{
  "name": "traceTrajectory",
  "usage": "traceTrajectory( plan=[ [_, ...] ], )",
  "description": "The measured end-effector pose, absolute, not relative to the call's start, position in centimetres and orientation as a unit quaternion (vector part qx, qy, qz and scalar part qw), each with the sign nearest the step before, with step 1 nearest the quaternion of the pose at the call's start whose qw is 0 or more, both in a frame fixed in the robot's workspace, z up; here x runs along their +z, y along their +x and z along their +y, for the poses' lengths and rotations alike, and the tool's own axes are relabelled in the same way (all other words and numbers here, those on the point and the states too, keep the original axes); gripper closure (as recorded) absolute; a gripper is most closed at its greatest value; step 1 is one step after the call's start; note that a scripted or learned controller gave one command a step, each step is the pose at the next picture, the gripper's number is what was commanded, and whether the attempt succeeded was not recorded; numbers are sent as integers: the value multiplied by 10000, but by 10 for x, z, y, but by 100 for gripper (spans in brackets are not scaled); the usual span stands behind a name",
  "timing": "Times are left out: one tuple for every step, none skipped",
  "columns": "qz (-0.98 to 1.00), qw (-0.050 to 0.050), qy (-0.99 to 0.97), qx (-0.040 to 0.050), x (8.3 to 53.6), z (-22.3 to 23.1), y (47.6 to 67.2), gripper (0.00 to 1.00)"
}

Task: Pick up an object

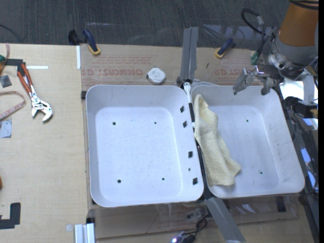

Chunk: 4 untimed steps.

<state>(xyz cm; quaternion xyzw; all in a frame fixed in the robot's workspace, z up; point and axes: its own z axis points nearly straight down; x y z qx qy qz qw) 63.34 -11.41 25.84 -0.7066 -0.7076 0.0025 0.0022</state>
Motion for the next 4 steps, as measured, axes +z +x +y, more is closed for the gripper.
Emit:
traceTrajectory(
  plan=[
    [-7170, 27, -6971, 34, 187, -39, 647, 0],
    [-6971, 22, -7170, 26, 188, -56, 616, 0],
    [-7343, 23, -6788, 22, 122, -100, 593, 0],
    [-7406, 22, -6720, 17, 115, -120, 544, 0]
  ],
)
